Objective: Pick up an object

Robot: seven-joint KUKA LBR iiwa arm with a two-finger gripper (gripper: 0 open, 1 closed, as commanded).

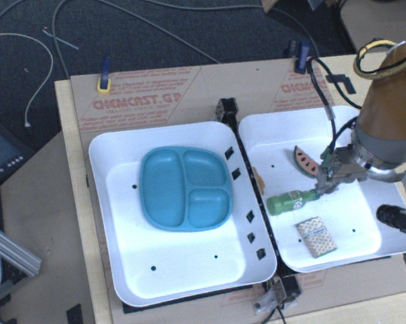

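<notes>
My gripper (328,181) reaches the green bottle (293,200) at its 3 o'clock end; whether closed, I cannot tell; next, grasp and lift.

Bright, even light — slight blur

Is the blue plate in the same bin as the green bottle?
No, the blue plate lies in the left bin, while the green bottle lies in the right bin.

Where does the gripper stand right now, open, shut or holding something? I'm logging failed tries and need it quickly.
Gripper: at the neck end of the green plastic bottle in the right white bin; open or shut cannot be told.
</notes>
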